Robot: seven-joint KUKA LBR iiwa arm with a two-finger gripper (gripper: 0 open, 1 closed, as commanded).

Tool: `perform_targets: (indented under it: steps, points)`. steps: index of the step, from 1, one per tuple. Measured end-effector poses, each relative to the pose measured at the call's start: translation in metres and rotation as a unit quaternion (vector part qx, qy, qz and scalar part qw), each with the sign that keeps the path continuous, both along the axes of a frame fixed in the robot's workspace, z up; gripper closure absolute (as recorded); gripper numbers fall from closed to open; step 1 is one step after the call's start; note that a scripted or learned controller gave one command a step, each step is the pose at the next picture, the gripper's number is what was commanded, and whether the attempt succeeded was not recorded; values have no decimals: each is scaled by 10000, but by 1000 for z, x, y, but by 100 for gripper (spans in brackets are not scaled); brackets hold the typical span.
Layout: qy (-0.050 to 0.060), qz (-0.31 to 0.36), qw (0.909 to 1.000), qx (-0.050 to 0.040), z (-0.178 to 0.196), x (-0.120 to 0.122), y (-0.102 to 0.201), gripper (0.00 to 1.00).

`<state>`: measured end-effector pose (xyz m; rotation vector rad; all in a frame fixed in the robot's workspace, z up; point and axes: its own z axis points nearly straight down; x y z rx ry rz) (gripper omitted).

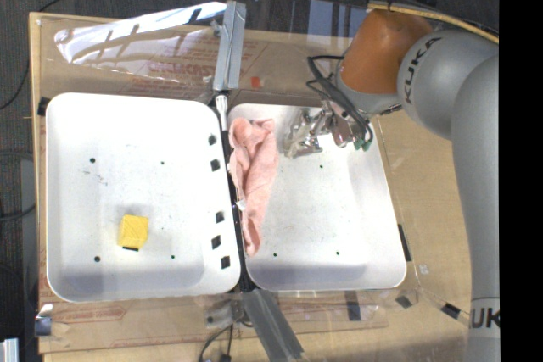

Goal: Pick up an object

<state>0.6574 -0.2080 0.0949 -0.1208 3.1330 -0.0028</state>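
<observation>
Pink cloth (253, 178) lies crumpled along right bin (373, 267) left wall, long axis running far to near. Gripper (305, 138) hovers just beside its far end; grasp state cannot be determined.

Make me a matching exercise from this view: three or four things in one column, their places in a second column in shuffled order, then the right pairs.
Things:
1. yellow block
2. pink cloth
3. gripper
4. orange band

Places:
A. along the left edge of the right bin
B. on the arm, above the wrist, over the bench beyond the bins
C. lower part of the left bin
D. upper middle of the right bin, just right of the cloth's top

Pairs: 1-C, 2-A, 3-D, 4-B
</observation>
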Motion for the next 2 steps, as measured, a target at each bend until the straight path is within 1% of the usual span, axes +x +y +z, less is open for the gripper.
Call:
perform_targets:
  steps: [1, 2]
  points:
    - [-14, 696, 9976, -10, 0, 2, 0, 100]
    - [-24, 2099, 9777, -24, 1, 2, -1, 100]
